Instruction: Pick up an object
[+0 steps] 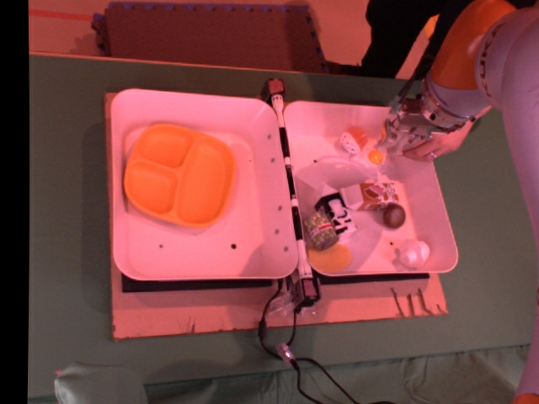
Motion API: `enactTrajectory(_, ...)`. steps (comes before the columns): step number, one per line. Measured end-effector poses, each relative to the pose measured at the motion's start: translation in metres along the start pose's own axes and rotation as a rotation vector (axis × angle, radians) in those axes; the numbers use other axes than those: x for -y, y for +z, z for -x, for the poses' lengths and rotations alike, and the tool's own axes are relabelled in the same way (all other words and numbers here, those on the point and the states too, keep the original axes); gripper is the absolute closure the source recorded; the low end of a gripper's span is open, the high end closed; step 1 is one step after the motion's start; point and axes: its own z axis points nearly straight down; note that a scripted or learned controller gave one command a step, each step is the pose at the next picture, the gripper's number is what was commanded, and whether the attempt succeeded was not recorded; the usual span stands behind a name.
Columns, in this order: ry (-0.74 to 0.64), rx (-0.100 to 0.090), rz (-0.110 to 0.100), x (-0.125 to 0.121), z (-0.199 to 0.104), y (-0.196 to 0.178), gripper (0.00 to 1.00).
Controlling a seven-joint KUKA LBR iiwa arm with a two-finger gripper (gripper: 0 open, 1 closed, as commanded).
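I hang at the upper right of the frame, my claw (pixel 402 138) over the top right corner of the right bin (pixel 438 217), close to its upper rim; I cannot tell its state from this angle. A human hand (pixel 438 146) rests just beside my claw on its right. The open room lies to my lower left: a bare white patch in the bin's upper middle, below the top wall. The divider rail (pixel 289 196) between the bins closes off the left side.

The nearest things sit just left and below my claw: a small white and orange piece (pixel 354 140) and a yellow ball (pixel 376 156), nearly touching each other. Lower, toward the bin's centre, an orange carton (pixel 379 194) lies flat with its long axis running left to right, a dark round object (pixel 393 215) just below it. A black and white box (pixel 339 216) is tilted, its long axis slanting from lower left to upper right. A white crumpled lump (pixel 413 252) sits near the bottom right rim.

The left bin (pixel 152 255) holds an orange divided plate (pixel 178 174)
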Motion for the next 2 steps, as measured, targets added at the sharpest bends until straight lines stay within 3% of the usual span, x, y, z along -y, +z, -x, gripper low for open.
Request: enactTrajectory(2, -0.001, 0.000, 0.001, -0.011, 0.010, -0.107, 1.00)
